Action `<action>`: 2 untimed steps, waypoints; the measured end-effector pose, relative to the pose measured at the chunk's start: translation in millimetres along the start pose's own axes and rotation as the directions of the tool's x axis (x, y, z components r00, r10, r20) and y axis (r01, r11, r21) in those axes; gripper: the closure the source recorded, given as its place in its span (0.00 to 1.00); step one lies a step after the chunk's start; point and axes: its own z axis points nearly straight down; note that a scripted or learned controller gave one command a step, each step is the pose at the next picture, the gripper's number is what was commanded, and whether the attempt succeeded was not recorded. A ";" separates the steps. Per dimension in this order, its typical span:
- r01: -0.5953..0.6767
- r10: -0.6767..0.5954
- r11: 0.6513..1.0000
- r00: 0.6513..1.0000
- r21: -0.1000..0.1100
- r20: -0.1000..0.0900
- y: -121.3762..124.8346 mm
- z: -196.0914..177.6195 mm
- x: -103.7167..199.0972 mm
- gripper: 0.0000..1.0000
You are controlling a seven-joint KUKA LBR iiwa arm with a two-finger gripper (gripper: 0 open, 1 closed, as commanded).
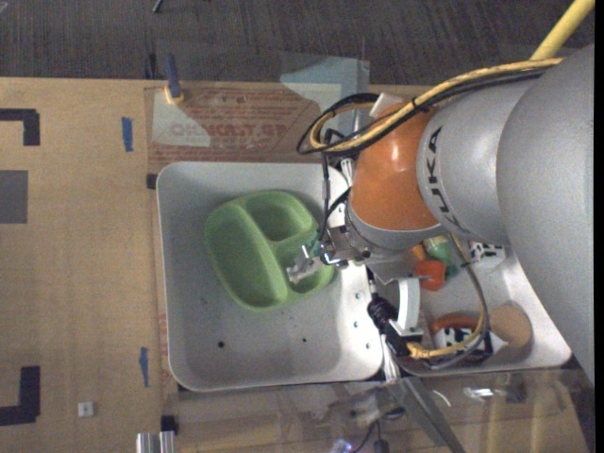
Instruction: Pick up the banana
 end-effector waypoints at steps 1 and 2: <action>0.068 -0.068 0.997 0.998 0.024 -0.006 24.4 20.5 2.7 0.00; 0.048 -0.048 0.999 0.999 -0.012 0.004 -34.2 52.2 35.0 0.00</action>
